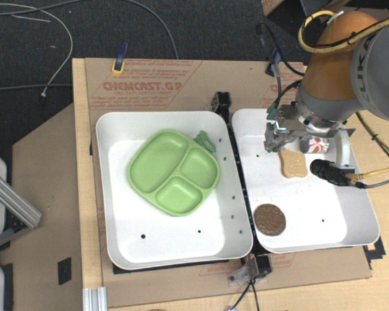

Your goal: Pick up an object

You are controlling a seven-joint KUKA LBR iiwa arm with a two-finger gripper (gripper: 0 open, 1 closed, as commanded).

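Note:
In the right bin [350, 229], a tan toast-shaped piece [294, 164] lies in the far half. A round dark brown patty [270, 219] rests nearer the front left corner. A small red and white item [317, 146] peeks out under the wrist, mostly hidden. My gripper [287, 139] hangs over the far part of the right bin, just beyond the tan piece and close above it. I see nothing clearly held between its fingers.
The left bin [117, 232] holds a green divided plate [174, 172] with a small dark green piece [205, 141] at its far right rim. A black fitting [329, 172] with a yellow cable juts from the wrist over the right bin. Cardboard underlies both bins.

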